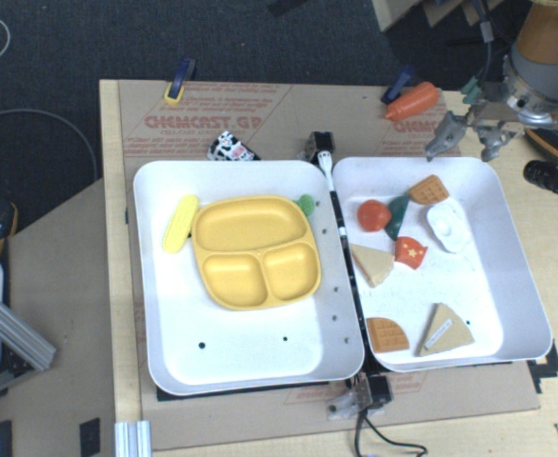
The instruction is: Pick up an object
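My gripper (469, 141) hangs over the far edge of the right bin (508, 255), its two fingers spread apart with nothing between them. Just below it in the bin lies a brown cracker-like piece (428, 190). Further in are a white oval object (448, 227), a red tomato (374, 215) against a dark green piece (397, 217), a small red piece with a star (410, 252), a pale wedge (371, 264), a brown bread slice (388, 334) and a tan sandwich triangle (445, 329).
The left bin (165, 331) holds a yellow divided tray (255, 250), a yellow corn cob (179, 223) and a green bit (305, 204). Outside the bins an orange carrot (412, 101), a black-and-white toy (229, 147) and a yellow-blue clamp (177, 82) lie on the cardboard.
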`<state>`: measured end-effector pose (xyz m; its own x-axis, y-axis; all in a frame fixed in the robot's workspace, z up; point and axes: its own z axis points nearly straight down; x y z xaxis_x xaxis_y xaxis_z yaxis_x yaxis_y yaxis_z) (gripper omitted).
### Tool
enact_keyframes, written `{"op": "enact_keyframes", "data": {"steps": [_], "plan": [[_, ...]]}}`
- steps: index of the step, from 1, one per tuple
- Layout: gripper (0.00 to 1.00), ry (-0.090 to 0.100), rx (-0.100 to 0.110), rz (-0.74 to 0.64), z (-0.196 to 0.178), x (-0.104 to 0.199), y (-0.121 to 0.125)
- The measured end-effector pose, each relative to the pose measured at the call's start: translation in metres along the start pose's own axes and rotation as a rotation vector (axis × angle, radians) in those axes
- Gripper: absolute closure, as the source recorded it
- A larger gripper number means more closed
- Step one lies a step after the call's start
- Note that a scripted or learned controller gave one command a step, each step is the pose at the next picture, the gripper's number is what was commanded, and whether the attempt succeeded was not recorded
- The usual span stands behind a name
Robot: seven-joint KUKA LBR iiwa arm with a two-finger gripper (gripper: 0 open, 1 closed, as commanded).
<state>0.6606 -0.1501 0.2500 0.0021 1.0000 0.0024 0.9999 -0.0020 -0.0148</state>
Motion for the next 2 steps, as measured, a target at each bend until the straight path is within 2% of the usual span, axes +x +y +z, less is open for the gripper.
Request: {"op": "enact_keyframes", "data": {"steps": [1,2], "plan": [[0.0,-0.002,-0.014,-0.002,-0.009,0.0,0.002],[0.0,-0.001,-0.007,-0.002,0.055,-0.003,0.003]]}}
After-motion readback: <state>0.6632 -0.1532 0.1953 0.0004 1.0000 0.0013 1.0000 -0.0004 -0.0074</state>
